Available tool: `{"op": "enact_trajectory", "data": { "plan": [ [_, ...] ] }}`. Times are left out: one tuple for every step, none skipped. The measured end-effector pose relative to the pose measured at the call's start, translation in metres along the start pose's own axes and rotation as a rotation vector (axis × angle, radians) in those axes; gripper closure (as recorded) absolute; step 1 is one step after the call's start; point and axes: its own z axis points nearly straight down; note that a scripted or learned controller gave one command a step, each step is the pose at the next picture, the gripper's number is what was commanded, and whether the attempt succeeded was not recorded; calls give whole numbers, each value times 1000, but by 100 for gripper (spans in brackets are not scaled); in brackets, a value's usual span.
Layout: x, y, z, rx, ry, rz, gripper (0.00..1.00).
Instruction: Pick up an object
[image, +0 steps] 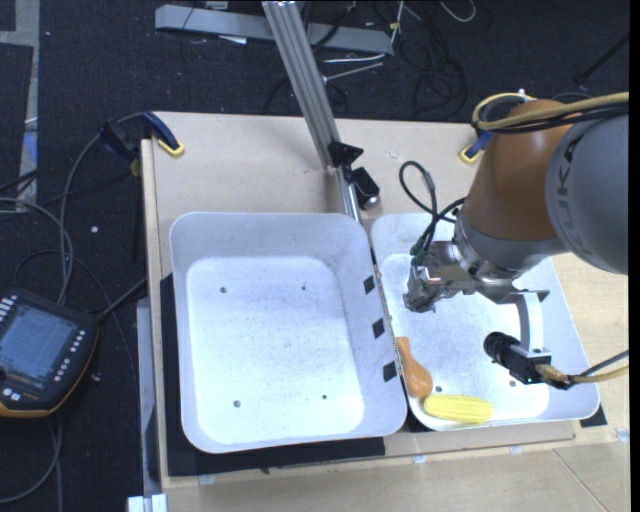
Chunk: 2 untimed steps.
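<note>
Camera view has the jaws sitting low over the back-left part of the right bin (565, 335), tucked under the wrist of the arm (520, 190). From this angle I honestly can't tell if they're open or closed. I don't see anything gripped in them.

Moving out from there, the closest candidate is an orange spoon-shaped thing (413, 372) lying along the bin's left wall, toward the front. Just beside it is a yellow corn cob (459, 407), lying sideways right up against the front rim. Both are well apart from where the jaws are now.

If it were me, I'd go for the corn. I'd slide forward until centred over it, then rotate the wrist so the jaws close across its short width, not end to end. It's tight against the rim, so I'd come straight down and watch that wall. The spoon thing looks tougher, since it's thin and hugs the wall next to the left bin (270, 330).
</note>
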Motion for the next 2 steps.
{"op": "enact_trajectory", "data": {
  "plan": [
    [52, 13, -4, -1, 0, 0, 100],
    [101, 5, 7, 0, 0, 0, 100]
  ]
}}
